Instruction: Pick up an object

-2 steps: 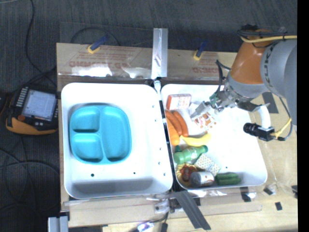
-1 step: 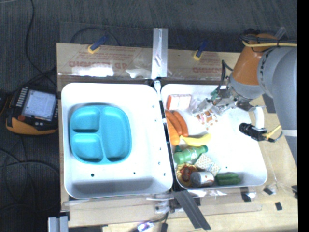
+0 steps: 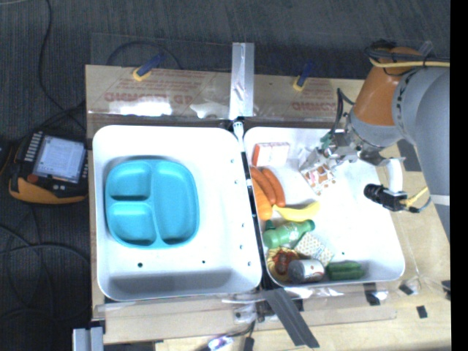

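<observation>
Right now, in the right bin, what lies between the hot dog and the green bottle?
In the camera view, a banana lies between them: the hot dog sits above it and the green bottle just below, all along the bin's left side.

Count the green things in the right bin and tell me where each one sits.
2. A green bottle lies just below the banana, and a green cucumber lies near the bin's front edge. More may be hidden in the pile.

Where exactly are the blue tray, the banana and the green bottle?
blue tray [image 3: 152, 200]: camera view, its middle divider.
banana [image 3: 298, 211]: camera view, middle of its curve.
green bottle [image 3: 288, 233]: camera view, its body.
</observation>
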Controlling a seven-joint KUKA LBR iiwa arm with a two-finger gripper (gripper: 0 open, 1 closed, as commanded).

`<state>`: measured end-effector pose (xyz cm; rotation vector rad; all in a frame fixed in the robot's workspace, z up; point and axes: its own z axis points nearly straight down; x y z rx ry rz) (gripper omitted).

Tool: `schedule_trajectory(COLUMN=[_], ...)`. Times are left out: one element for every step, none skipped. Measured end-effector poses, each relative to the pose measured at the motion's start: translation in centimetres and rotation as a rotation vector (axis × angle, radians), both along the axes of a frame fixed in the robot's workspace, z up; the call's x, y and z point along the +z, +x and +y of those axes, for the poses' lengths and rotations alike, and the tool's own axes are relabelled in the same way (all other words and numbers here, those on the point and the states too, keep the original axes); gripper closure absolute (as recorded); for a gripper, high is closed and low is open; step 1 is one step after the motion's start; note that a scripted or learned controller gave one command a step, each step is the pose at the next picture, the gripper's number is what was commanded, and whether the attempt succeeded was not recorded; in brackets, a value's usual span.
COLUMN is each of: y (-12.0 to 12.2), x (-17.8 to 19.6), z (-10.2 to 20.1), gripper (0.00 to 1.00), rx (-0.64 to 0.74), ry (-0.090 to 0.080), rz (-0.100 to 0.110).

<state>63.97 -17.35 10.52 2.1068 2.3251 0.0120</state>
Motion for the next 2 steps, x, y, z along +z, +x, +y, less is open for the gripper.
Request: schedule_trajectory(y=[0.7,0.5], x=[-0.7,12.4], z=[0.1,0.6], gripper=[1.00,1.00], rx=[0.056,0.015], ry=[-0.004,-0.006], rz=[0.019,0.008])
